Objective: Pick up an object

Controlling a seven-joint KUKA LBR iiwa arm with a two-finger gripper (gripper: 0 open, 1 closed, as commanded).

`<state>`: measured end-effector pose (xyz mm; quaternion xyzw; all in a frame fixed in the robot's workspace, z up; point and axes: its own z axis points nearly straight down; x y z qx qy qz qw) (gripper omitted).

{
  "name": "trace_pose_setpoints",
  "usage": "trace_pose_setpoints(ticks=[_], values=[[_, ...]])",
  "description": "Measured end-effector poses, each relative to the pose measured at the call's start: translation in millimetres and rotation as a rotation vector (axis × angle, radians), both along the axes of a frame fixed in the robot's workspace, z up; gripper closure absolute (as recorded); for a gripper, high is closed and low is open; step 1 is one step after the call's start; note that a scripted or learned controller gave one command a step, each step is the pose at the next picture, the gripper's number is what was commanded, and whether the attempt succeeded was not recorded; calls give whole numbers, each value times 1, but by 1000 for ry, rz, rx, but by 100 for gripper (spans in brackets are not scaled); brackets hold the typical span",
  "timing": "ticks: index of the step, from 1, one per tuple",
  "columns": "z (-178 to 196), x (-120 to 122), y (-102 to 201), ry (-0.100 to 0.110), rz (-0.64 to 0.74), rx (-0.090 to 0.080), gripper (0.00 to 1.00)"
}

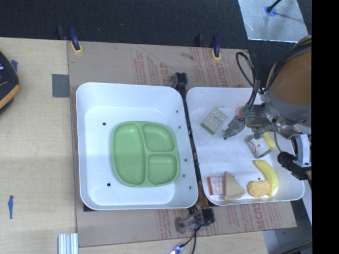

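Two white bins side by side on worktop [37, 157]; left bin [90, 102] holds green divided plate [144, 153]; right bin [209, 165] holds candidate objects: patterned packet [214, 120] near back, banana [268, 175] at right, sandwich wedge [231, 186] and ridged yellow chip piece [258, 188] along front edge; tool [231, 129] low over right bin, just right of packet; cannot tell how far apart its grip stands; nothing seen held.

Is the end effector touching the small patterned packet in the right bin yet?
Apart. The camera view shows white bin floor between the end effector and the patterned packet.
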<state>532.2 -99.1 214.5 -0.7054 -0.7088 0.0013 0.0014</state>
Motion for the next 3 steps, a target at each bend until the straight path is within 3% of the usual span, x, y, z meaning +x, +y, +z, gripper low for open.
trace_pose_setpoints(ticks=[1, 2, 3], values=[[-42, 25, -83, -1, -2, -3, 0], [-123, 105, -111, 0, 1, 0, 0], [-122, 124, -113, -2, 0, 0, 0]])
